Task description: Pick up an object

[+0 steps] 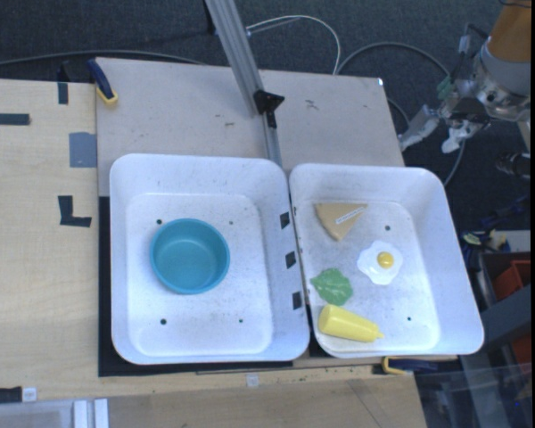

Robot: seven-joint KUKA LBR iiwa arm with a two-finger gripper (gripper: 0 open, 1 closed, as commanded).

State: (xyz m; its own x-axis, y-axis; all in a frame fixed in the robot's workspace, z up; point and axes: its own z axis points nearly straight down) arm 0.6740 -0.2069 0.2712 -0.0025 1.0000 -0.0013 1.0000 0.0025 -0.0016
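From the overhead camera, the claw (pixel 450 125) hangs off the surface past the far right corner of the right bin (pixel 428 185), and whether it is apart or together cannot be told. Below and left of it lie a cheese wedge (pixel 339 218), a fried egg (pixel 380 263), a green leaf (pixel 332 285) and a yellow corn piece (pixel 348 325). All look like light, stiff, slick plastic toys; the corn, being thickest, seems best pinched across its middle.

Cheese wedge (pixel 339 218), fried egg (pixel 380 263), perhaps lettuce (pixel 332 285), yellow corn (pixel 348 325).

Even bright light, soft shadows, slightly grainy, mild blur
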